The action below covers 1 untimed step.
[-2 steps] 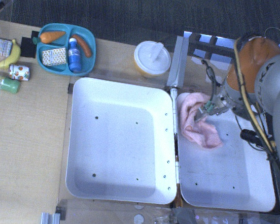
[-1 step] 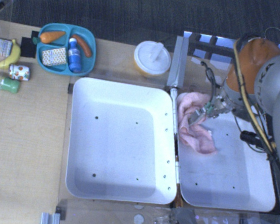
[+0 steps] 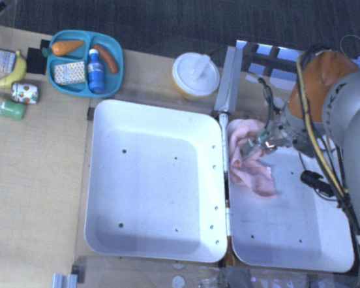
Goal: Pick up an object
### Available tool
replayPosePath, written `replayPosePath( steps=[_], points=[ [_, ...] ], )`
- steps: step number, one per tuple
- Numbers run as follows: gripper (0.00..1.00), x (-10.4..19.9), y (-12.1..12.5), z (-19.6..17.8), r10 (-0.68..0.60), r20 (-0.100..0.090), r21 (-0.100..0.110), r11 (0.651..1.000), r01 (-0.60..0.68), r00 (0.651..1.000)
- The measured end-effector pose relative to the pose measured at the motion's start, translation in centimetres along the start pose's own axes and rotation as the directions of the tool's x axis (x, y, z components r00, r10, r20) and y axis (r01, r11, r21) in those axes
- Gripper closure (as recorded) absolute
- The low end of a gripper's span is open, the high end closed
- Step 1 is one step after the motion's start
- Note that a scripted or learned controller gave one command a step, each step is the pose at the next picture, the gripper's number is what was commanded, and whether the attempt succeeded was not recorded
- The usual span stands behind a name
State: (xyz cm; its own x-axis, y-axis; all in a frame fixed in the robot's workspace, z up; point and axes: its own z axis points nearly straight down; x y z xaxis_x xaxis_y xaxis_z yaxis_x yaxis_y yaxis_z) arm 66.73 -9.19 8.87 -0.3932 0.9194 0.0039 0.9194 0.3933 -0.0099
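Note:
A crumpled pink cloth (image 3: 251, 162) lies in the right bin (image 3: 298, 248), at its upper left corner against the wall. My gripper (image 3: 257, 146) is down on the cloth's upper part, reaching in from the right. Its tips press into the folds. The grey arm with its orange band (image 3: 324, 73) covers the bin's upper right.
The left bin (image 3: 155, 183) sits beside the right one. A blue divided plate (image 3: 85, 63) with toy food, a yellow-lidded white cup (image 3: 196, 75), a banana (image 3: 13, 71), a small can (image 3: 25, 92) and a green bottle (image 3: 1, 105) stand on the bench at the back left.

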Motion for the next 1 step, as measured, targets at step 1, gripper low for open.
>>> replayPosePath(
  steps=[1],
  points=[
    [1.00, 0.03, 0.31, -1.03, -0.005, 0.007, -0.011, 1.000, 0.005, 1.000]
  ],
)
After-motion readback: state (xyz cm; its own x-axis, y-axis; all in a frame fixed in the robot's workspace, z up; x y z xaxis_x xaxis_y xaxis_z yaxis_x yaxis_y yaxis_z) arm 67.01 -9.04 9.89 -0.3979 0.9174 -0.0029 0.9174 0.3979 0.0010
